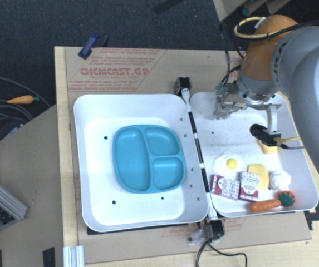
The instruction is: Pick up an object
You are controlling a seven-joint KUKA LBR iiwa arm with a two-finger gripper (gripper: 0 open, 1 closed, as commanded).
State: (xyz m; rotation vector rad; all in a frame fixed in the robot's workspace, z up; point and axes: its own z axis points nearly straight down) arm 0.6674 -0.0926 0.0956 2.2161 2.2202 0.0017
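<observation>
My gripper [226, 109] hangs over the far left part of the right bin [224, 139], above bare white floor. No object shows in it. The objects lie together along the near side of that bin, well apart from the gripper. They are a fried egg [229, 164], two red-and-white cartons [225, 187] [249, 184], a yellow piece [261, 173], a small white piece [280, 179] and an orange carrot [266, 205] with a green top.
The left bin [92, 118] holds a blue divided plate [148, 157]. A black clamp [182, 84] sits at the far end of the seam between the bins. A blue clip [89, 47] lies at the bench's far left edge. The grey arm covers the upper right.
</observation>
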